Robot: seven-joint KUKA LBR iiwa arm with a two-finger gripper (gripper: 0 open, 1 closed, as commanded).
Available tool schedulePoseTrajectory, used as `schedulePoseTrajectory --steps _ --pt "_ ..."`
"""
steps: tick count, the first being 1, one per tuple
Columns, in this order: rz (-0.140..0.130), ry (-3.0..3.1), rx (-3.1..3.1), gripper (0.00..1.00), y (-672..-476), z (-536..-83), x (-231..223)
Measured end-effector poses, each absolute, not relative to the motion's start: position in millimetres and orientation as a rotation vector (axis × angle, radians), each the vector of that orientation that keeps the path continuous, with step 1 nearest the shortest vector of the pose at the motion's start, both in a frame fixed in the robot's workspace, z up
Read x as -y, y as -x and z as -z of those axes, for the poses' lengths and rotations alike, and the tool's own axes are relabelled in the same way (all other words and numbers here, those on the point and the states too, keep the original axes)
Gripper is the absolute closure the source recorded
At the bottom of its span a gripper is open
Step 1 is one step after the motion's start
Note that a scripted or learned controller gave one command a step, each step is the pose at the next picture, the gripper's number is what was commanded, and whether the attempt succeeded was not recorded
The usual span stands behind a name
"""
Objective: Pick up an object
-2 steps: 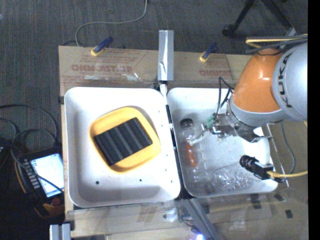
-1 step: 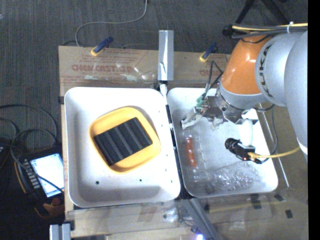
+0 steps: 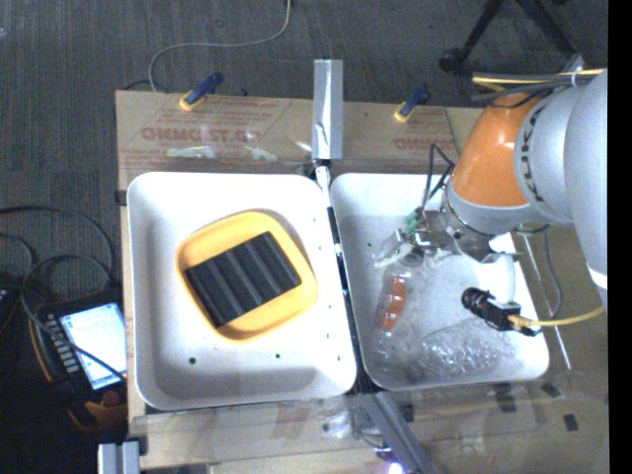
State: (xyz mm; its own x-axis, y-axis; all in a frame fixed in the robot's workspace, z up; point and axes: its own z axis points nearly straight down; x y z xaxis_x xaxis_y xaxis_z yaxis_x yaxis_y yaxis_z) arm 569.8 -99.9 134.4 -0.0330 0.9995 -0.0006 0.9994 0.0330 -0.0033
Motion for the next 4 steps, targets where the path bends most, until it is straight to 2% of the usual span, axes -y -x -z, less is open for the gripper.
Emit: schedulePoseTrajectory --steps 1,2,3,4 --pt "0.006 2.055 2.39 0.0 -616.3 -92 100" --pt "-0.002 2.112 2.327 0.0 -635.2 -126 133" --pt "0.011 1.963 2.468 0.0 -605.2 -91 149" --pt "-0.001 1.922 2.484 0.0 -536.6 -96 146"
